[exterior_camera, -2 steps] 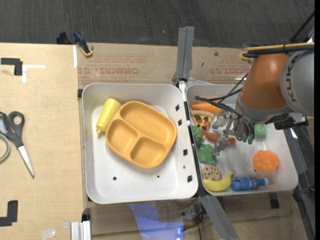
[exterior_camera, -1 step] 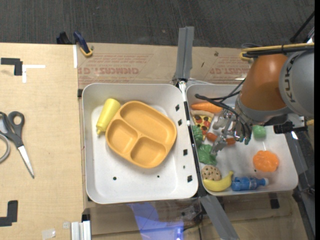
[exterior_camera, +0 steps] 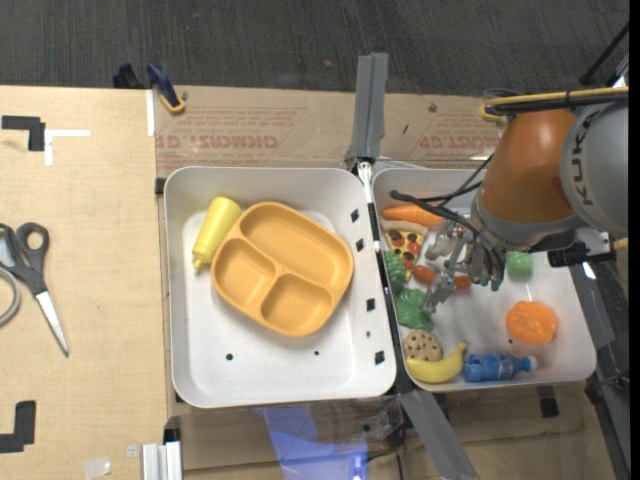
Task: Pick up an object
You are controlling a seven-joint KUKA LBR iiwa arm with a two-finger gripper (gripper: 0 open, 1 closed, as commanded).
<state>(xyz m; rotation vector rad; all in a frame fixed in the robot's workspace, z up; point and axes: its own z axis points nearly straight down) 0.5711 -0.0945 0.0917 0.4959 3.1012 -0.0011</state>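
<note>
Nearest the camera, along the right bin's point(exterior_camera: 575, 368) front wall: banana point(exterior_camera: 436, 367), cookie point(exterior_camera: 421, 344), blue bottle point(exterior_camera: 496, 367). Same bin also holds an orange ball point(exterior_camera: 531, 322), green block point(exterior_camera: 518, 264), leafy greens point(exterior_camera: 409, 299), pizza slice point(exterior_camera: 404, 239) and carrot point(exterior_camera: 414, 213). Gripper point(exterior_camera: 449, 270) is low over the greens; grasp state cannot be told. Left bin point(exterior_camera: 270, 378) contains a yellow divided tray point(exterior_camera: 283, 267) with a yellow bottle point(exterior_camera: 214, 230) touching it.

orange divided tray point(exterior_camera: 283, 267), yellow bottle point(exterior_camera: 213, 229), yellow banana point(exterior_camera: 437, 366), blue bottle point(exterior_camera: 495, 367), white bins point(exterior_camera: 270, 378)
</note>
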